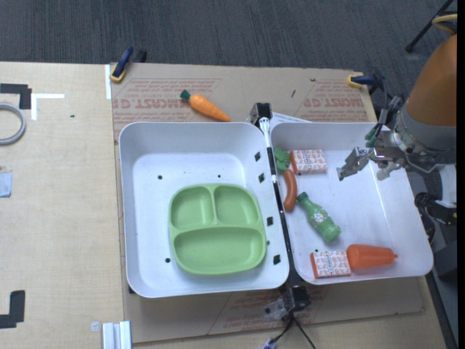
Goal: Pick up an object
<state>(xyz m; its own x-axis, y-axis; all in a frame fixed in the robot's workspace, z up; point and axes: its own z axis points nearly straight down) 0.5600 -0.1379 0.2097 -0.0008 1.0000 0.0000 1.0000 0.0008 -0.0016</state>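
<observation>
the gripper hangs over the right bin near its 2 o'clock corner, fingers apart with nothing between them. the green bottle lies in the middle of that bin. an orange carrot lies at 5 o'clock.
</observation>
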